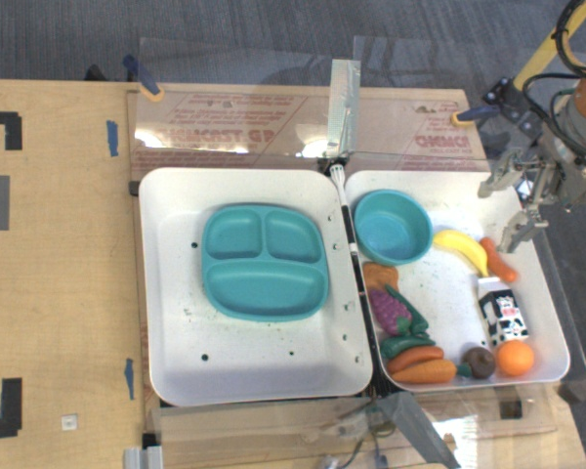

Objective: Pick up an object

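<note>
Wooden desk (59,291), two white bins, arm at right.
Banana (463,249): right bin (552,340), beside teal bowl (393,226); small carrot (499,262) touching its right end, directly below end effector (527,208), which hangs over the bin's right rim; finger spread cannot be told. Left bin (166,360): teal divided plate (266,261).

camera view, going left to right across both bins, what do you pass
Teal divided plate in the left white bin → teal round bowl in the right white bin → yellow banana → white carton with black patches → gripper at the right bin's far right edge.
</note>
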Robot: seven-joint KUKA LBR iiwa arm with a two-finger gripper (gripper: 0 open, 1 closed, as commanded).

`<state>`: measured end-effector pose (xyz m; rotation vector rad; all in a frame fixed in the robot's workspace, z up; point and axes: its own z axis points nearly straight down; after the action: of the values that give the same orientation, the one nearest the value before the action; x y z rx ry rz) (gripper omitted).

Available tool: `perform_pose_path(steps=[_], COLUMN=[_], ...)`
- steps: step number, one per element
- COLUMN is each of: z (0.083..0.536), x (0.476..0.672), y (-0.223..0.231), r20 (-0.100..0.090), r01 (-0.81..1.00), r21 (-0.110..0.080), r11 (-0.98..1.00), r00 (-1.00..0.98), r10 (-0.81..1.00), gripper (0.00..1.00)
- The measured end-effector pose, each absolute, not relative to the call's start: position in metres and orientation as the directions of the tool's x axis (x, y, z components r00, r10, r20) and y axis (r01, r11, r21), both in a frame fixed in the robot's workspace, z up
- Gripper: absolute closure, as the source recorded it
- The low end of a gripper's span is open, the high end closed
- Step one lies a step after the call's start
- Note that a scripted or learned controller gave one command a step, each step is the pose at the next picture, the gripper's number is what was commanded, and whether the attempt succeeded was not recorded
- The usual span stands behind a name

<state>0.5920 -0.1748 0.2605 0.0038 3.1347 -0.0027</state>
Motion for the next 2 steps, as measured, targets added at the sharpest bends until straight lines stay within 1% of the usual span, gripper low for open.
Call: perform_pose_path(steps=[1, 2], z=[0.098, 0.093], x=[0.615, 0.612], y=[-0.194, -0.16], r20=[-0.011, -0.009], r01=[-0.042, -0.118], r21=[-0.003, -0.008], r11=[0.999, 0.993], r00=[-0.999, -0.993], r10=[-0.042, -0.118], gripper=[0.0, 0.0])
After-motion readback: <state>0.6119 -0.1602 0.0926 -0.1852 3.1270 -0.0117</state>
